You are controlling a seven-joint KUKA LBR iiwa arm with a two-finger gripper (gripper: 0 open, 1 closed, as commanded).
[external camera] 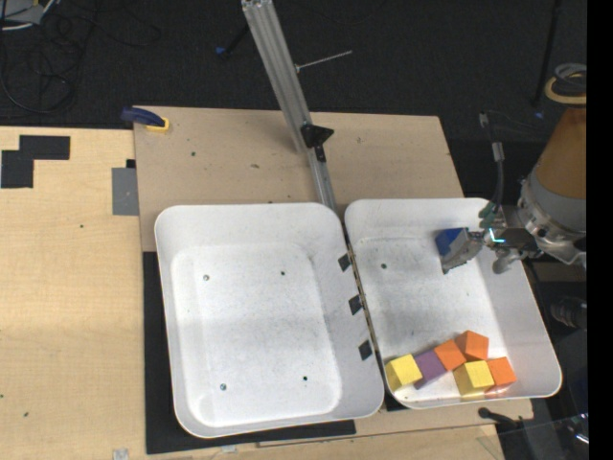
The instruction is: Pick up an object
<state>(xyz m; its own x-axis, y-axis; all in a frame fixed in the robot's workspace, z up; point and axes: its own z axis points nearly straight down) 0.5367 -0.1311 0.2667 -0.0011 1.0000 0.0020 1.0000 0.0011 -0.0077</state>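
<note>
The claw (476,247) sits over the right shallow white plastic bin (536,329), near its far edge, with a small blue block (449,241) apparently pinched between its fingers. Orange, yellow and purple cubes (455,362) lie clustered in the near corner.

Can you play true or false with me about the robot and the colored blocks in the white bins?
1. The colored blocks are piled in the right bin. True.
2. The blocks sit in the bin's far corner. False: they sit in its near corner.
3. A blue object is beside the gripper. True.
4. A green block lies in the left bin. False: no green block is there.
5. The pile has yellow, orange and purple blocks. True.
</note>
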